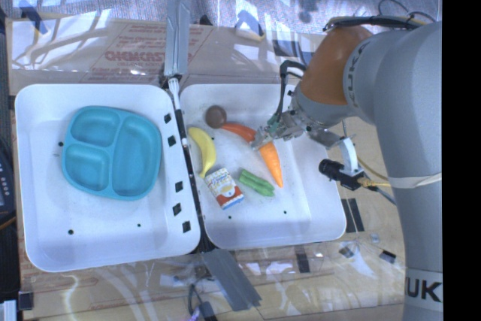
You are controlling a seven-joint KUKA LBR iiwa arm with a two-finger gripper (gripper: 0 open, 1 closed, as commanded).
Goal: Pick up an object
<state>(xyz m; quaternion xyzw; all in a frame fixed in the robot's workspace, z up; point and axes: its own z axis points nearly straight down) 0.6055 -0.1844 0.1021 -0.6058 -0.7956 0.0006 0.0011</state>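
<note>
Honestly, my claw (268,133) hangs at the carrot's (271,162) upper end, right of frame centre in the right bin (323,199); how wide it stands I cannot tell. The carrot could roll away. It runs top to bottom, tip toward the lower right.

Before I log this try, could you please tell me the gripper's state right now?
Gripper: low in the right bin, at the top of the carrot; open or shut cannot be told.
</note>
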